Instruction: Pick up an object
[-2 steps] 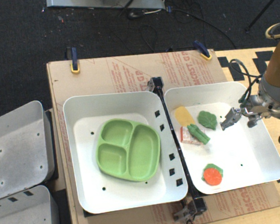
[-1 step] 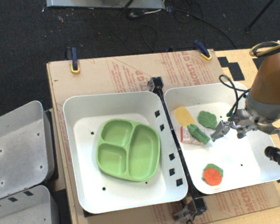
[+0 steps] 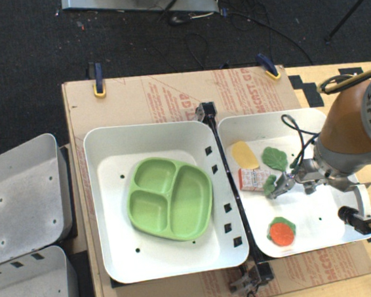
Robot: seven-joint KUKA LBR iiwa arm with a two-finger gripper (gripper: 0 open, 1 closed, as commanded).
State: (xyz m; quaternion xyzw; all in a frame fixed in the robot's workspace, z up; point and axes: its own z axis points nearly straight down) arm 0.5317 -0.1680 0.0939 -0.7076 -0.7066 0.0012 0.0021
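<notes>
In the right bin lie a yellow oblong piece, a green leafy piece, a red and white packet and an orange-red round toy with a green rim. My gripper reaches in from the right and hovers low over the bin's middle, just right of the packet and below the green leafy piece. A small green bit sits right at its fingertips next to the packet. The orange-red toy lies apart from it, toward the near edge.
The left bin holds a green divided plate. A black divider runs between the bins. The arm's orange band and grey body hang over the right bin's right side. White panels lie off to the left.
</notes>
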